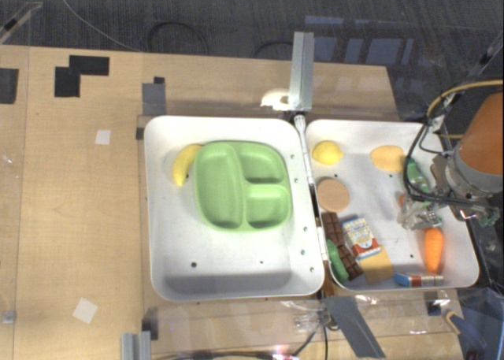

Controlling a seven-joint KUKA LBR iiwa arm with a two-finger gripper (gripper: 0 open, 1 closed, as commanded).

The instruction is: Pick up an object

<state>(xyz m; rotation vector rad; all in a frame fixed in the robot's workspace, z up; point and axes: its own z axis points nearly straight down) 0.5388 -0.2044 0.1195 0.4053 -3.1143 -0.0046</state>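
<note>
My gripper hangs low over the right side of the right bin, below the grey wrist and orange band. An orange carrot lies just below and to the right of it; I cannot tell whether they touch. Further left in this bin are a small printed carton, a brown chocolate bar, a tan block and a tan round disc. Near the far wall lie a yellow lemon and a pale orange piece.
The left bin holds a green divided tray with a banana at its left side. A blue and red marker lies at the right bin's front edge. Cables loop around the wrist at the right.
</note>
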